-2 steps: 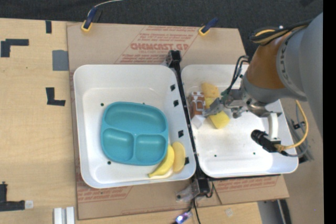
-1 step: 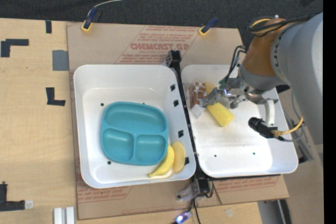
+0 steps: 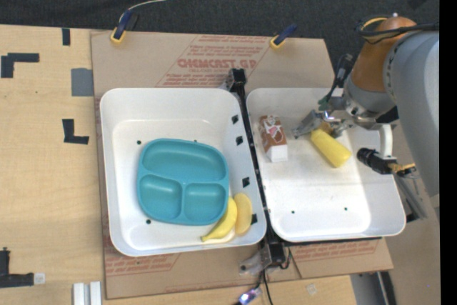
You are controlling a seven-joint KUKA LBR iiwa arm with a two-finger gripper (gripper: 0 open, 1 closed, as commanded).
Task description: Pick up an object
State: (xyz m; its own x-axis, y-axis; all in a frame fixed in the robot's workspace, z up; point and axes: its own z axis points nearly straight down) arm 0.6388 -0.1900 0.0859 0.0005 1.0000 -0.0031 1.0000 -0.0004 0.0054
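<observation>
While arm reaches in from right, gripper [image 3: 323, 119] hangs over right bin [image 3: 314, 218], directly above upper end of yellow cylinder [image 3: 330, 147]. Cylinder long axis runs upper-left to lower-right, toward viewer from gripper. Small carton [image 3: 273, 137] just left. Finger spread hard to make out; cannot tell any hold. Wrist hides fingertips.

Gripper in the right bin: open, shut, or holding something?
Gripper: cannot be told; it sits at the upper end of the yellow cylindrical object.
</observation>
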